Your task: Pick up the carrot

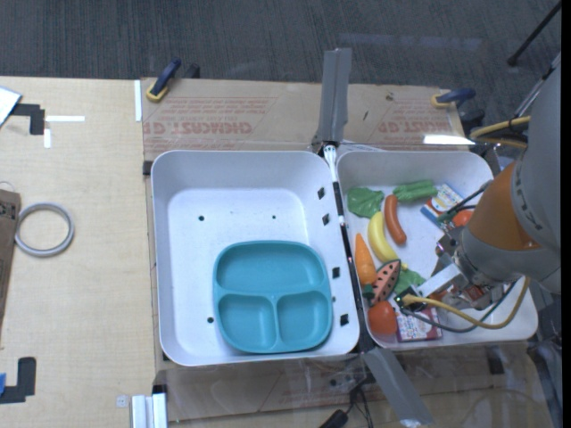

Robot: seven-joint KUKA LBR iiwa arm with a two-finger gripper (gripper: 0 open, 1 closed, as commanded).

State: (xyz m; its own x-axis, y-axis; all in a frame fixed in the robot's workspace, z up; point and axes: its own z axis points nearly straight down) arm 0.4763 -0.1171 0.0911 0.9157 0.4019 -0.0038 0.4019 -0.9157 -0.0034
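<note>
Dark grey carpet floor runs across the top. Below it sits a light wood table with a flattened cardboard sheet clamped down by blue clamps, plus a tape roll at left.

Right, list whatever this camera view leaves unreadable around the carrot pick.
- End effector: its lower part is lost among cables and clutter in the right bin.
- Carrot: lower end overlapped by a watermelon slice.
- Card: print too small, partly behind the arm.

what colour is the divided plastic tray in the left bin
Teal blue-green all over; the three-compartment plastic tray shows clearly in the camera view, lying in the left white bin.
</note>
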